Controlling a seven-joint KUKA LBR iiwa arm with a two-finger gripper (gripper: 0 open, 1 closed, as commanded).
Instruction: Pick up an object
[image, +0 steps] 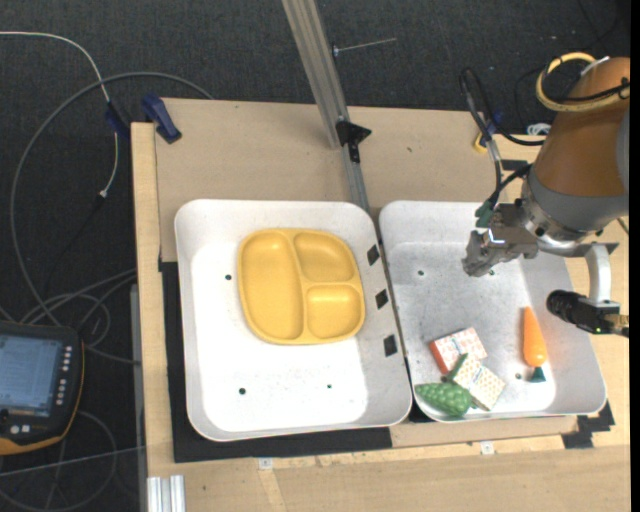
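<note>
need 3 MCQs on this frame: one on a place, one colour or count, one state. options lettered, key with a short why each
1. Where does the yellow divided plate lie?
A. in the left bin
B. in the right bin
C. on the bare bench

2. What colour is the carrot in the right bin?
A. blue
B. orange
C. white

3. Where is the gripper in relation to the things in the right bin?
A. clamped on the carrot
B. over the bin's upper part, apart from them
C. pressed on the green toy

Key: 1 A, the plate sits inside the left bin. 2 B, its body is orange with a small green end. 3 B, the gripper is above bare bin floor, while the carrot, the green toy and the small boxes lie near the bin's lower edge.
</note>
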